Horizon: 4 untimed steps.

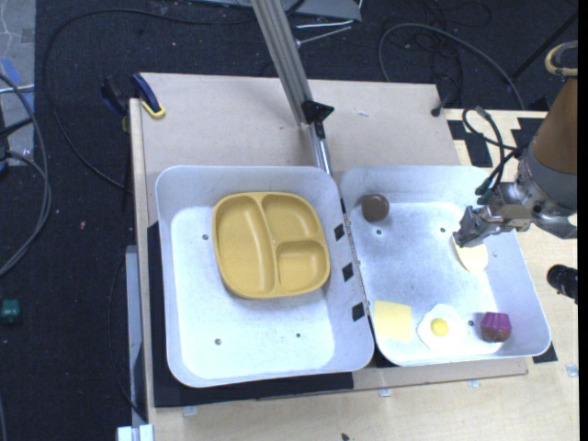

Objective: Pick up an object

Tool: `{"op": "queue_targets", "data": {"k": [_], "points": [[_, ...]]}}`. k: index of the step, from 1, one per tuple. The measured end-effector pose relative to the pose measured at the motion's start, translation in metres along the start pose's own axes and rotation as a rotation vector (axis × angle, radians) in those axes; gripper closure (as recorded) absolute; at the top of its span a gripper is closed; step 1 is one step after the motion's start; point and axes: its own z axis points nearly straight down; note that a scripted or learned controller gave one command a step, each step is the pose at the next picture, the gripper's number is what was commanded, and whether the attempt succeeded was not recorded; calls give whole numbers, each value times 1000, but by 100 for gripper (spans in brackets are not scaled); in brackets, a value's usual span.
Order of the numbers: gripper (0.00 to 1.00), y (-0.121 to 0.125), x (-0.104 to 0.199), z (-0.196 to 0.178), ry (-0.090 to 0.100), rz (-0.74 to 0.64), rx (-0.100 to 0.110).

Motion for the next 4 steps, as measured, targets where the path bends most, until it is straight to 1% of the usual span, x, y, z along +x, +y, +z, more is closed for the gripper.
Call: {"op": "queue_targets", "data": {"k": [1,2,3,4], "points": [[100,7,50,15,1,-1,3],[100,12,99,16,2,-1,3],[100,21,158,17,2,-2,1],[100,44,214,18,1,-2,-1]]}}
